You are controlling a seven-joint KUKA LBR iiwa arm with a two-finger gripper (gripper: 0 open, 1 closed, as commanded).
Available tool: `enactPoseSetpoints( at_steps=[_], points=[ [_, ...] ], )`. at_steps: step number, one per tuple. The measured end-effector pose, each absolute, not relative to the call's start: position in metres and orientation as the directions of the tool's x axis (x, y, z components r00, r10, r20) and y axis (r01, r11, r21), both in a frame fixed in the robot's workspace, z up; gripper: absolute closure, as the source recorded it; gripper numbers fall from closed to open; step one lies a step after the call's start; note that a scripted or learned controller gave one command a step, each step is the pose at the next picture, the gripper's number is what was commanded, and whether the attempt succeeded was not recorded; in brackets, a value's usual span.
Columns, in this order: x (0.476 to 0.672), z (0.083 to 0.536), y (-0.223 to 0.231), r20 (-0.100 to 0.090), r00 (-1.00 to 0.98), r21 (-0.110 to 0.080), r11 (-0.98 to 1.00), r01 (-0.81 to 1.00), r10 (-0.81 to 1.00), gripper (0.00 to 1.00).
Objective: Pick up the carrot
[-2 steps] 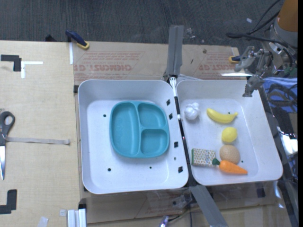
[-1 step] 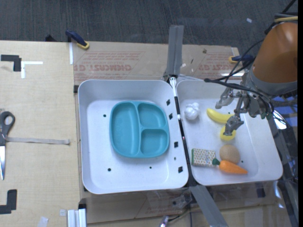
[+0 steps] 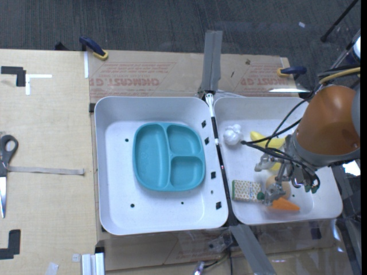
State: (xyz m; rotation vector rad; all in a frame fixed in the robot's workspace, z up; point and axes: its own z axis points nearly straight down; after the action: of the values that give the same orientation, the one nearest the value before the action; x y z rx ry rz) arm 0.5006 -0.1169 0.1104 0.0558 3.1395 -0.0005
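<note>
The carrot point(image 3: 285, 205) is a small orange wedge lying near the front edge of the right bin point(image 3: 327, 208). My gripper point(image 3: 276, 191) hangs low over the bin, its tip just above and left of the carrot, close enough that it may touch it. The orange wrist band point(image 3: 330, 122) and grey arm cover the bin's right half. Cables and the wrist body hide how the gripper stands at the carrot.
A teal three-compartment plate point(image 3: 169, 156) lies in the left bin point(image 3: 114, 211). In the right bin are a white crumpled object point(image 3: 231, 134), a yellow item point(image 3: 265, 140) partly under the arm, and a small patterned packet point(image 3: 245, 190) left of the gripper.
</note>
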Motion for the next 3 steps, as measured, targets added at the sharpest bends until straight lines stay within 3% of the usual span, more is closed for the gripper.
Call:
enactPoseSetpoints(
  at_steps=[1, 2, 3],
  points=[
    [0.480, 0.093, -0.148, -0.006, -0.995, -0.001, 0.995, 0.103, 0.103, 0.00],
    [0.483, 0.103, -0.148, -0.012, -0.995, -0.002, 0.995, 0.100, 0.100, 1.00],
    [0.480, 0.106, -0.156, -0.007, -0.992, -0.001, 0.992, 0.128, 0.128, 1.00]
  ],
)
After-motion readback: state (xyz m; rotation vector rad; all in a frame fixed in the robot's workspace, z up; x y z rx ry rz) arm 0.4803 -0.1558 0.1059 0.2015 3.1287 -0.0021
